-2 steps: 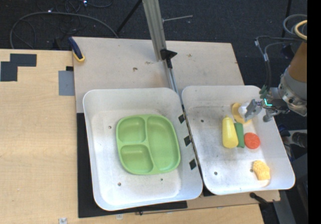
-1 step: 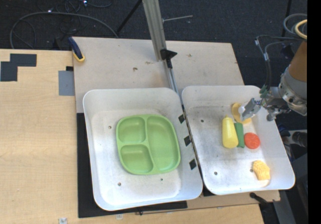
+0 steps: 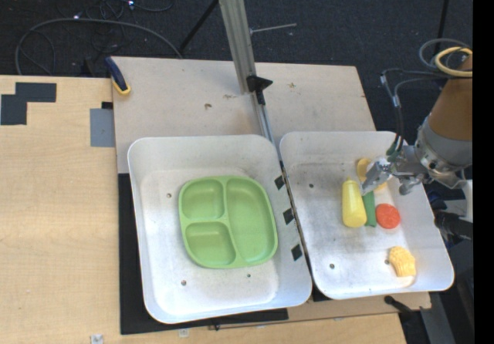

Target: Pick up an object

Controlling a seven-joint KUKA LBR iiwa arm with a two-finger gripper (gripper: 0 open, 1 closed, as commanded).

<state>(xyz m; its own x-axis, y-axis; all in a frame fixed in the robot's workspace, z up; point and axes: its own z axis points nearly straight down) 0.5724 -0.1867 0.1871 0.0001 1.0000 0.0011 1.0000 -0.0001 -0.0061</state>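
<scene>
In the right bin (image 3: 332, 258) lie several toy foods. A yellow cylinder (image 3: 353, 204) rests beside a thin green piece (image 3: 370, 213) and an orange-red round piece (image 3: 387, 217). A yellow corn-like piece (image 3: 401, 261) sits near the bin's front right corner. Another small yellow piece (image 3: 362, 166) lies farther back, next to the gripper. My gripper (image 3: 390, 182) hovers over the bin's right side, just behind the orange-red piece and right of the cylinder. It looks open, with nothing between its fingers.
The left bin (image 3: 154, 258) holds a green divided plate (image 3: 228, 220). An upright metal post (image 3: 238, 34) stands behind the bins. A raised rim with black clips (image 3: 287, 215) separates the two bins. Cables lie on the dark floor at the back.
</scene>
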